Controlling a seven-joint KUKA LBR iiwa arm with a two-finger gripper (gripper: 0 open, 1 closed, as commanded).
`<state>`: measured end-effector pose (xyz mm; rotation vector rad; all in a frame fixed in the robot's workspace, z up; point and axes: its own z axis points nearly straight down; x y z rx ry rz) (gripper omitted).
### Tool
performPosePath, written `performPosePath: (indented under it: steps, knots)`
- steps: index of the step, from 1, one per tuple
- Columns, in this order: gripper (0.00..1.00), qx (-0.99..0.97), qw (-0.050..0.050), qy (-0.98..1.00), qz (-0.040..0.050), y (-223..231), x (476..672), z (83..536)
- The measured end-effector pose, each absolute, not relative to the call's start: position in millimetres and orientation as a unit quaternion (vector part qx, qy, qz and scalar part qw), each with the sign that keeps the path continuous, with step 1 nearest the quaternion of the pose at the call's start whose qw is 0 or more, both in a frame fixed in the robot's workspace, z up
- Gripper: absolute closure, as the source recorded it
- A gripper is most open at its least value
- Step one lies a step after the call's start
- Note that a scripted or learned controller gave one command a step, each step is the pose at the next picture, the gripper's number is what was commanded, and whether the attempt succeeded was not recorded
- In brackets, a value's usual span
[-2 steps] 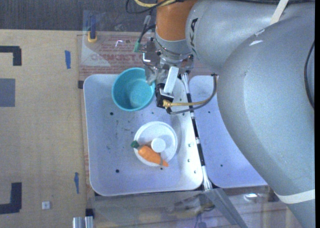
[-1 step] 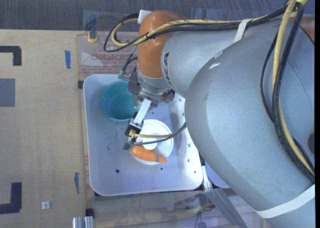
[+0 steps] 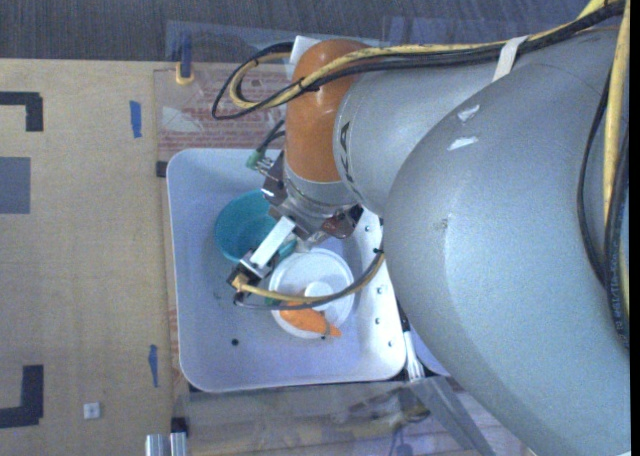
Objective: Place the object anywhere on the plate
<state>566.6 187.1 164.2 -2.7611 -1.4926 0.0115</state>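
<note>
One orange object [image 3: 303, 321] near jaws

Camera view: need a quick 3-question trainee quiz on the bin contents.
1. True or false: the orange item lies at the near edge of the plate.
2. What colour is the bowl in the bin? A red, B teal, C yellow.
3. Fill in: in the view, the bowl sits to the plate's upper ____.
Key: 1 true; 2 B; 3 left.
</note>
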Motion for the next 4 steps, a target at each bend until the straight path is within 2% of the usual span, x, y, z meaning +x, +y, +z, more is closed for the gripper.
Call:
performPosePath:
  steps: [1, 2, 3, 4]
  knots:
    - [1.00, -0.851, 0.000, -0.526, 0.0030, 169, 558.8, 301]
    - [1.00, -0.905, 0.001, -0.425, 0.0044, 209, 530.0, 198]
    - [1.00, -0.905, 0.002, -0.425, 0.0010, 74, 599.5, 183]
    - [1.00, -0.913, -0.002, -0.408, -0.0067, 113, 620.2, 96]
